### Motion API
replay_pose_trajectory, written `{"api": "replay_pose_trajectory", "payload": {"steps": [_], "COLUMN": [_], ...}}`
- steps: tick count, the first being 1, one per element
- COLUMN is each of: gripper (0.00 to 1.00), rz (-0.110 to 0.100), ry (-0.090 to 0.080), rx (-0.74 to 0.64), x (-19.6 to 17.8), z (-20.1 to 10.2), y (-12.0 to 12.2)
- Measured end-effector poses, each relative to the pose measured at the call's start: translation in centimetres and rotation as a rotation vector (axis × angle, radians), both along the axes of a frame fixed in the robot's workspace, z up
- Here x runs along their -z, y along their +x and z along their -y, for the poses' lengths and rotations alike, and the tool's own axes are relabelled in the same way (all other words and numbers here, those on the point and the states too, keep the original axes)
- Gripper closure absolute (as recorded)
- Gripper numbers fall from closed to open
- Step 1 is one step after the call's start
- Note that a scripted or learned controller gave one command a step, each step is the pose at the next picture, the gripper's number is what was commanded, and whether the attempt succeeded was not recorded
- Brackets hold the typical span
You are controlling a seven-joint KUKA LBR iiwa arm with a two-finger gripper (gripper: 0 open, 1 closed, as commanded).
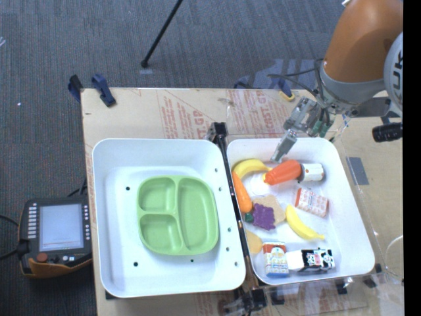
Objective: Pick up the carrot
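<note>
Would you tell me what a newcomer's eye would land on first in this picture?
Probably the orange-banded arm at upper right, its gripper hanging over the right bin. Next, that bin's bright toy food, the carrot along its left wall. The green plate lies in the left bin.

a bench top (164, 110) of bare board, printed with faded red lettering, is seen at a slant. 2 shallow white bins are set directly on it, side by side and touching along their inner edges. the left bin (108, 176) is placed toward the near-left part of the board; the right bin (352, 222) is placed beside it toward the near-right. a strip of bare board is left along the far side. 2 dark clamps (92, 87) are fixed at the far-left corner. a small grey patch (357, 170) is noted on the board just right of the right bin.
</note>
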State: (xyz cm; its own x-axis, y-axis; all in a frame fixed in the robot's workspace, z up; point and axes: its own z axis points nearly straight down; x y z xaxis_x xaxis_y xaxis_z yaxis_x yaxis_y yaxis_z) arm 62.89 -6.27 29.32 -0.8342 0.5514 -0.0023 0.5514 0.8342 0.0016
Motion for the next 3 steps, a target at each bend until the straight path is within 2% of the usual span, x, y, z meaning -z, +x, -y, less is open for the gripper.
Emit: {"api": "replay_pose_trajectory", "payload": {"steps": [1, 2, 3], "gripper": [0.0, 0.0, 0.0], "rz": [-0.015, -0.004, -0.003], "ry": [0.002, 0.001, 0.0], "rx": [0.018, 0.017, 0.4], "x": [10.4, 9.8, 10.6], "z": [-4.0, -3.9, -1.8], "y": [-3.2, -2.9, -0.5]}}
